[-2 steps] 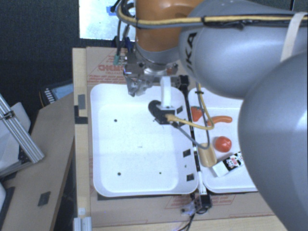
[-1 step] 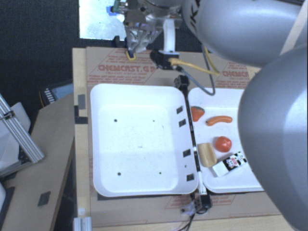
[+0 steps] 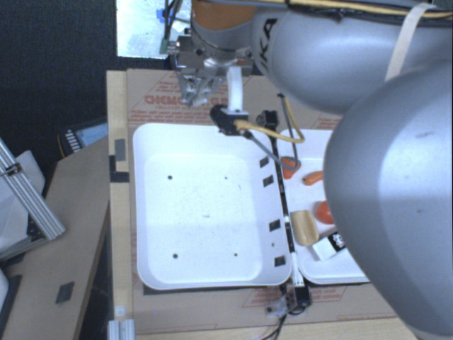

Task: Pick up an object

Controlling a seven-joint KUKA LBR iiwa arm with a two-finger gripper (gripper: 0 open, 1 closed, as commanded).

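The metal two-finger gripper (image 3: pixel 192 94) hangs beyond the far rim of the shallow white left bin (image 3: pixel 145 190); I cannot tell its state. To its right lie small orange pieces (image 3: pixel 313 178); it should travel over them before descending.

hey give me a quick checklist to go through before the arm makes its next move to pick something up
1. Objects available: ok. Orange pieces, a tan block and a white-and-black item lie in the right bin.
2. Gripper over a target: not ok. It sits above the far edge of the left bin, away from the objects.
3. Something between the fingers: not ok, nothing shows there.
4. Full view of right bin: not ok, the arm covers most of it.
5. Finger state: cannot tell.
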